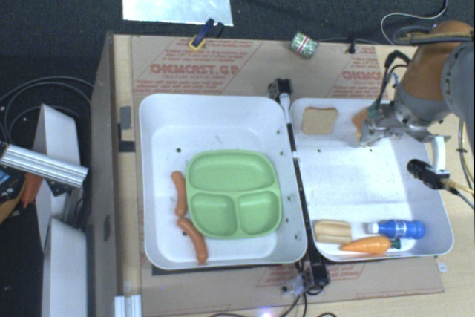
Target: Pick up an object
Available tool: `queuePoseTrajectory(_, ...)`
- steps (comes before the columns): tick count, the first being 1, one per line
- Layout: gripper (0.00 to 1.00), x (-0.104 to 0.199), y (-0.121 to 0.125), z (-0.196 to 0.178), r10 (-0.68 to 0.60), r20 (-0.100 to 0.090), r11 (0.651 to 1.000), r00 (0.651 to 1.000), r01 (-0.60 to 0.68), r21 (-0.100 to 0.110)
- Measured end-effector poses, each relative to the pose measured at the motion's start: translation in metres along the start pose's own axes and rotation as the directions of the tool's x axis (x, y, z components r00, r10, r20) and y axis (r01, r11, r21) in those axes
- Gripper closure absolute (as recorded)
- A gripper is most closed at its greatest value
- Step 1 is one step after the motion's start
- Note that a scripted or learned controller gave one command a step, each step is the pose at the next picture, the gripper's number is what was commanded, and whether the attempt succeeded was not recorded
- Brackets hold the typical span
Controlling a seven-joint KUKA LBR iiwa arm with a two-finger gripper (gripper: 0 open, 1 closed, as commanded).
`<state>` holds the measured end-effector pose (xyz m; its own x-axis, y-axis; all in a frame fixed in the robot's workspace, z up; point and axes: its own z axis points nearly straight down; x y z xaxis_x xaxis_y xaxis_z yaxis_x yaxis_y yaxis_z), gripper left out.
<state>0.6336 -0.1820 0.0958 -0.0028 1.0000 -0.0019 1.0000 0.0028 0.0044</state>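
Your gripper (369,131) sits low over the far right corner of the right bin (349,182), and at this slant you cannot tell its state. Just under and beside it lies a small orange object (359,120), close against the bin's far wall; contact between the two cannot be confirmed, and the piece is too small and too crowded by the gripper to name. Treat it as the likely target, judged only from how close the gripper stands to it.

Note the toast slice (319,120), flat and tan, just to the left of that piece in the same corner. Along the near wall of that bin you have a bread roll (332,231), a carrot (365,245) and a bottle (395,229) with a blue cap lying on its side, bunched together and well apart from the gripper.

The left bin (159,159) holds a green divided plate (233,193) with two sausages (179,193) off its left edge. Objects pressed to walls will likely give you little approach room.
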Motion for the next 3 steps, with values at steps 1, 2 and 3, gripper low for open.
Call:
queuePoseTrajectory(1, 1.00, -0.025, -0.038, -0.111, 0.002, 0.001, 1.000, 1.000, -0.002, -0.001)
queuePoseTrajectory(2, 1.00, -0.021, -0.074, -0.018, 0.002, -0.002, 1.000, 1.000, -0.002, 0.005)
queuePoseTrajectory(3, 1.00, 0.046, -0.056, -0.099, -0.001, -0.002, 1.000, 1.000, 0.001, 0.000)
